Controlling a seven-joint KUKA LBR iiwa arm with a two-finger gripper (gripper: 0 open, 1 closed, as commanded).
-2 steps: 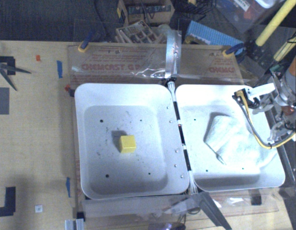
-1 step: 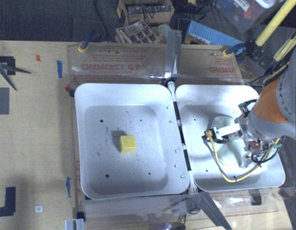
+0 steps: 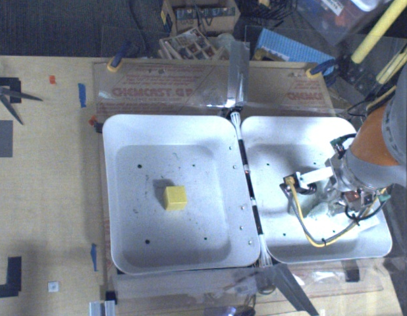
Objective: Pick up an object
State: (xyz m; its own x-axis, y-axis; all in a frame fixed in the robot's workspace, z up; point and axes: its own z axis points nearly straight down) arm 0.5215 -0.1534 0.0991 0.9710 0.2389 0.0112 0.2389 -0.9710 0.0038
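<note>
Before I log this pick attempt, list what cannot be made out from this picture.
- Gripper: in the camera view, over the right bin; the wrist body and yellow cable cover it, so its state and any contents are unreadable.
- Right bin floor beneath the arm: hidden by the arm.
- Arm: cut off by the right edge.
- Yellow block in the left bin: its underside faces away.

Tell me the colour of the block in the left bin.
Yellow. The block lies on the floor of the left bin, plain in the camera view.
</note>
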